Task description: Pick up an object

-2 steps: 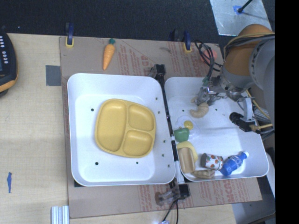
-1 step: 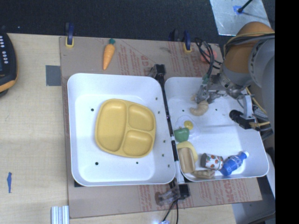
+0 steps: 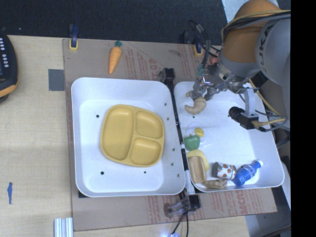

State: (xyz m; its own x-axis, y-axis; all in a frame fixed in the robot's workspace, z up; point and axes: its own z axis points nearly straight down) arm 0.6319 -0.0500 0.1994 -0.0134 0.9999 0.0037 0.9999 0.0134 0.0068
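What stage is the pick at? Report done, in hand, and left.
Done: the gripper has reached the right bin, just above the beige curved piece. In hand: nothing visibly held; that piece lies on the bin floor. Left: grasp and lift it, or another object like the blue bottle.

Grey arm (image 3: 256,38) with orange band, reaching in from right, gripper (image 3: 202,94) pointed down.

Two white bins (image 3: 79,132), one yellow tray (image 3: 132,134), one toy carrot (image 3: 114,57), one blue bottle (image 3: 246,173)
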